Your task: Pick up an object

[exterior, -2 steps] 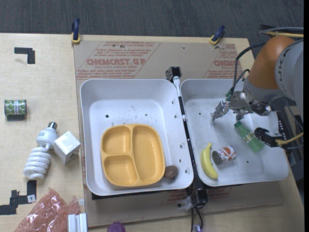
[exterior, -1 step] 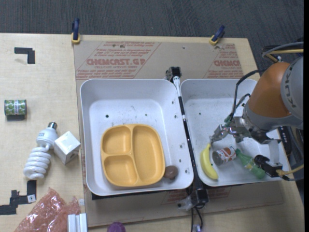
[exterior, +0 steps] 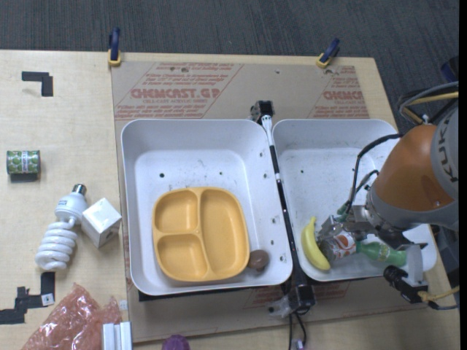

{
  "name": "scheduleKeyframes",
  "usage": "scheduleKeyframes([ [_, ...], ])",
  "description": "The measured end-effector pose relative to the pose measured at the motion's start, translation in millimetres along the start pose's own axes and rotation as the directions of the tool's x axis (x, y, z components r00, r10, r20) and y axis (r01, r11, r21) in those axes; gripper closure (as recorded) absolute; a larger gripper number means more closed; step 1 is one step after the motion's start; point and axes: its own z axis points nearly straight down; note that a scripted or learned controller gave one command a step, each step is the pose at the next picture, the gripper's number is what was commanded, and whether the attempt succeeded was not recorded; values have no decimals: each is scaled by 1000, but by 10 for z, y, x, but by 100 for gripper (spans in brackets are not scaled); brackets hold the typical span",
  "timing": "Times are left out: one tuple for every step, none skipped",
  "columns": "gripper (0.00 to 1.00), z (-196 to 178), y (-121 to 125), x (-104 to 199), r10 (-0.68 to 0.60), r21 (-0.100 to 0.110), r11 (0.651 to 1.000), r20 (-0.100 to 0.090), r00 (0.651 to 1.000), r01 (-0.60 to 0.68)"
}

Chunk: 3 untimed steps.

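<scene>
In the right bin (exterior: pixel 321 133), toward its five o'clock corner, my hand (exterior: pixel 349 233) is down among a small cluster of objects, and I cannot tell from this angle whether it is clenched or released, since my orange wrist band covers most of it. A banana (exterior: pixel 314 248) lies just at nine o'clock of my hand, curved along the bin floor. A crumpled silvery packet (exterior: pixel 338 242) sits right under me, and a green bottle (exterior: pixel 383 253) lies at three o'clock of it, touching or nearly so. To do this well, I judge I should settle on one item, probably the packet, centre over it, and close squarely before lifting straight up, so the neighbours are not dragged along. The left bin (exterior: pixel 139 195) holds a yellow divided plate (exterior: pixel 201 233).
</scene>
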Motion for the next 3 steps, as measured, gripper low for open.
scheduleKeyframes([
  [100, -100, 17, -6, 1, -4, 1000, 1, 1000, -1],
  [100, 0, 903, 188, -3, 0, 1000, 1, 1000, 3],
  [100, -256, 506, -406, -2, 0, 1000, 1, 1000, 2],
])
